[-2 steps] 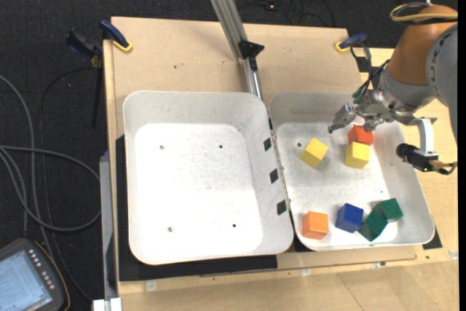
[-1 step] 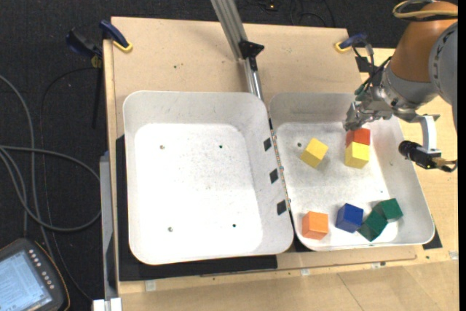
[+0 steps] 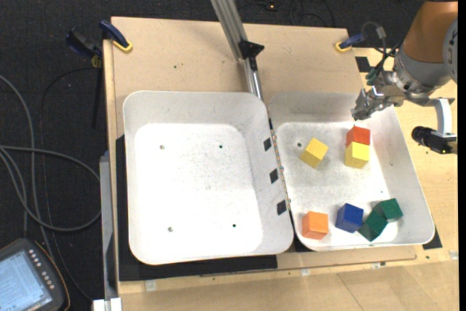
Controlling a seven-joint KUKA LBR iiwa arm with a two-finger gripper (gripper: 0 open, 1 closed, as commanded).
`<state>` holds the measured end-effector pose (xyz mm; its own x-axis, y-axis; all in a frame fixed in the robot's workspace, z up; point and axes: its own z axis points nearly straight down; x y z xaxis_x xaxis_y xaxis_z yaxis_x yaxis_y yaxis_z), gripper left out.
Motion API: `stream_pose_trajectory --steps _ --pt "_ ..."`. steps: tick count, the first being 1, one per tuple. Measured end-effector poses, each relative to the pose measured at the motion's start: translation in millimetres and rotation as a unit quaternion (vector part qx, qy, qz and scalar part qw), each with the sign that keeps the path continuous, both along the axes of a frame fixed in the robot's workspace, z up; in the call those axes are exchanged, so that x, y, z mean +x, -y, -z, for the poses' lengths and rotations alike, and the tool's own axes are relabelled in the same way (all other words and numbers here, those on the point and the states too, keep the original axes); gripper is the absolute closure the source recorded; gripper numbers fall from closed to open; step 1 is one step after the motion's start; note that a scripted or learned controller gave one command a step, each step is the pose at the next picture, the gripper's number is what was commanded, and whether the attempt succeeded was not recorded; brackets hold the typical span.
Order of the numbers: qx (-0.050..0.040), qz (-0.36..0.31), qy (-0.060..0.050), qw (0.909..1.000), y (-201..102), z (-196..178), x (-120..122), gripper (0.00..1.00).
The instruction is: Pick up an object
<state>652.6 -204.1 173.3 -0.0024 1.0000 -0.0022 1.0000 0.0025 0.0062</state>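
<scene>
You see the arm (image 3: 429,47) reaching in from the right, its orange band above the grey wrist, with the tool (image 3: 362,111) hanging over the far rim of the right bin (image 3: 411,178); from this slant you cannot tell whether the tool is wide or narrow, and nothing shows between its tips. Just below the tool, in that right bin, a red block (image 3: 358,135) sits touching a yellow block (image 3: 356,154) on its near side. To their left, apart from them, a second yellow block (image 3: 315,152) lies tilted on the bin floor. Along the near edge of the same bin you find an orange block (image 3: 314,224), then a blue block (image 3: 349,217), then two green blocks, one dark (image 3: 373,224) and one brighter (image 3: 391,210), pressed against each other and close beside the blue one. The left bin (image 3: 138,156) stands beside it on the counter (image 3: 182,54), their rims meeting in the middle, and a slanted metal pole (image 3: 222,0) crosses the counter's far side
</scene>
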Motion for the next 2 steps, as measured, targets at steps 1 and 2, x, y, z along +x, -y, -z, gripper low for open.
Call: stream_pose_trajectory --steps 1,2 --pt "-0.0004 0.0 0.001 1.0 -1 -63 -4 1.0" --pt "0.0003 0.0 -0.001 1.0 -1 -82 -3 1.0"
